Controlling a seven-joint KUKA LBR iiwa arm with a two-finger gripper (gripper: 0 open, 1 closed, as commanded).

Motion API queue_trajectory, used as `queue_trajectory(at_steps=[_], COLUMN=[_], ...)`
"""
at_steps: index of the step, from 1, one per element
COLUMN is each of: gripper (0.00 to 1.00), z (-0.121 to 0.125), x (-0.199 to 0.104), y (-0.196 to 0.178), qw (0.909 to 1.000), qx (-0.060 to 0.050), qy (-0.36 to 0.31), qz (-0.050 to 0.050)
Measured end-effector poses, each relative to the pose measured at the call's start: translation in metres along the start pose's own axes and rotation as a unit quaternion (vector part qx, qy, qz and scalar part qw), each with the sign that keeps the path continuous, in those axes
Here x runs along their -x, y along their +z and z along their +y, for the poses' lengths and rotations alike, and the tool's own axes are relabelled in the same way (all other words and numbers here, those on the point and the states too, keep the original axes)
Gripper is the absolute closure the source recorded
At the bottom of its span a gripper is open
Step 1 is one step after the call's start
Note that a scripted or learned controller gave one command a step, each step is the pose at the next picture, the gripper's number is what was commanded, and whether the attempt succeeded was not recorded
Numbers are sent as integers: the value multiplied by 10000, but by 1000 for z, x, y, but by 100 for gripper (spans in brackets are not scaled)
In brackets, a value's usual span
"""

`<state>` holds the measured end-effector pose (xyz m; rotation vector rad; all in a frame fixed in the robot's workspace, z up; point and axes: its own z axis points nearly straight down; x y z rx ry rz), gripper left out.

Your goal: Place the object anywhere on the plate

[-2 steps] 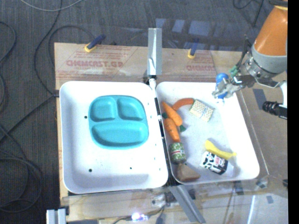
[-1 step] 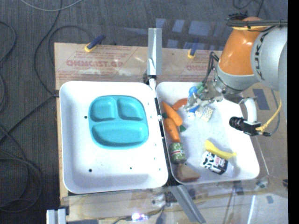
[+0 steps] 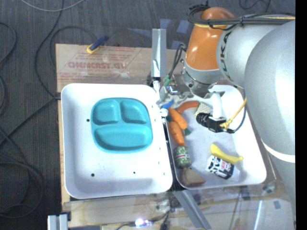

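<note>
A turquoise divided plate (image 3: 122, 124) lies in the left white bin (image 3: 76, 176). The right bin (image 3: 254, 171) holds several toy foods: two orange carrots (image 3: 177, 126), a reddish sausage (image 3: 190, 105), a green can (image 3: 182, 156), a yellow banana (image 3: 225, 153), a black-and-white packet (image 3: 219, 167) and a brown piece (image 3: 193, 178). My gripper (image 3: 166, 101) reaches down at the right bin's upper left corner, just above the carrots and next to the wall between the bins. Nothing is visibly held.
The grey arm with its orange band (image 3: 208, 42) covers the upper right of the view and part of the right bin. A black and yellow cable fitting (image 3: 213, 121) hangs over that bin. A cardboard sheet (image 3: 103, 63) lies behind the left bin.
</note>
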<state>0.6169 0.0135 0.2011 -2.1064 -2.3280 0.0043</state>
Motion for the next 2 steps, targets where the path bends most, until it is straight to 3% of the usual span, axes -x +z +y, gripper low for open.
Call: queue_trajectory(at_steps=[1, 2], gripper=[100, 0], z=[-1, -1], x=[-79, -79], y=[19, 19], qw=[9982, 9982], qx=[-11, -9], qy=[601, 600], qz=[-3, -5])
